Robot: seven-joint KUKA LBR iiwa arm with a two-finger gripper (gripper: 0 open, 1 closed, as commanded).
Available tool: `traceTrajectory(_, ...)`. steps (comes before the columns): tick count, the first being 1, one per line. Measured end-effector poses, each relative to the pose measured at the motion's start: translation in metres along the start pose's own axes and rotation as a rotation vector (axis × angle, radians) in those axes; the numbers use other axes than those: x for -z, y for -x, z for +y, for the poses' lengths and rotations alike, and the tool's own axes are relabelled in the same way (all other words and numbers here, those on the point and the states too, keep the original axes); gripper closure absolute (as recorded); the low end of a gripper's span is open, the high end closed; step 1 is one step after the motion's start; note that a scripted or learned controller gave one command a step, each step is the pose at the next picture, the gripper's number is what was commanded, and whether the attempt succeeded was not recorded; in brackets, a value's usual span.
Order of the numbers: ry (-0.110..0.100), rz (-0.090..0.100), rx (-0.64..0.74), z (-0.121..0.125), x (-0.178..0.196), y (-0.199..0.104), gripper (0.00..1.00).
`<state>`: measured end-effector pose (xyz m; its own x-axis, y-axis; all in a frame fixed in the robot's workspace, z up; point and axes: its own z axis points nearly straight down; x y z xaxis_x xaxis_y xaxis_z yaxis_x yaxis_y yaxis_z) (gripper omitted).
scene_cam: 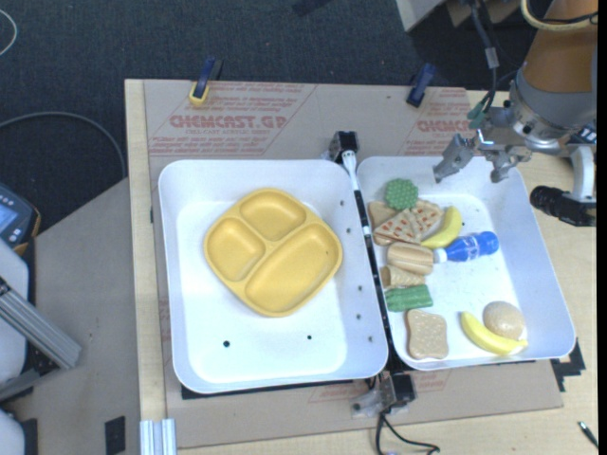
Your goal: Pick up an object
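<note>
Overhead, fingers (pixel 475 164) spread and bare, above right bin (pixel 542 254) rim, near green cookie (pixel 400 193)

Single fixed camera, mounted above the bench (pixel 285 112), looking down at a slant from the near edge toward the far one. It stands far enough back to take in both bins whole, left bin (pixel 180 254) and right bin (pixel 541 254), plus dark floor beyond the bench. The arm (pixel 560 55) enters at the upper right corner.
</note>
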<state>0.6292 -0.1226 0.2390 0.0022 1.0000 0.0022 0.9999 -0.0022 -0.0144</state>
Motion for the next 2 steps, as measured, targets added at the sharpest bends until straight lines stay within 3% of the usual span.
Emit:
traceTrajectory(1, 0.014, -0.002, 0.002, 0.002, 0.008, 0.000, 0.00)
traceTrajectory(2, 0.007, -0.001, 0.001, 0.002, -0.041, 0.009, 0.00)
